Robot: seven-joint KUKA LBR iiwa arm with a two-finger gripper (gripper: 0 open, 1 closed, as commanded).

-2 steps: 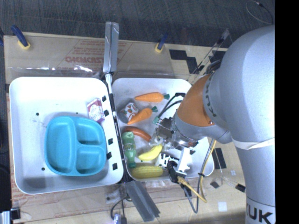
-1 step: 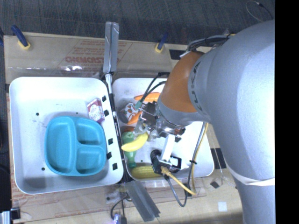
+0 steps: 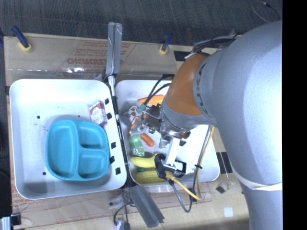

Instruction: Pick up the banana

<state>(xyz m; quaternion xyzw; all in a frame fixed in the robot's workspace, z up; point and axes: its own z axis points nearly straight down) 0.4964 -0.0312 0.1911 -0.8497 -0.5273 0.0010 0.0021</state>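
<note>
Large grey robot arm w/ orange band (image 3: 184,92) reaching in from right, covering much of right-hand shallow white bin (image 3: 125,95). Wrist low over that bin's middle. Gripper (image 3: 154,121) down among clutter; whether apart or together not readable from this angle. Left-hand shallow white bin (image 3: 19,128) alongside, walls meeting at centre. In it: light-blue three-compartment plastic plate (image 3: 76,150), approx centre, and small purple-and-white packet (image 3: 98,113) at plate's upper-right edge. In right bin, front-left corner: yellow curved banana (image 3: 143,162) lying flat, just beside yellow corn cob (image 3: 146,177), which is nearer front wall. Just behind banana: small green item (image 3: 136,146) and short orange carrot-like piece (image 3: 147,139). Further back: orange object (image 3: 154,99), partly hidden by arm.
</note>
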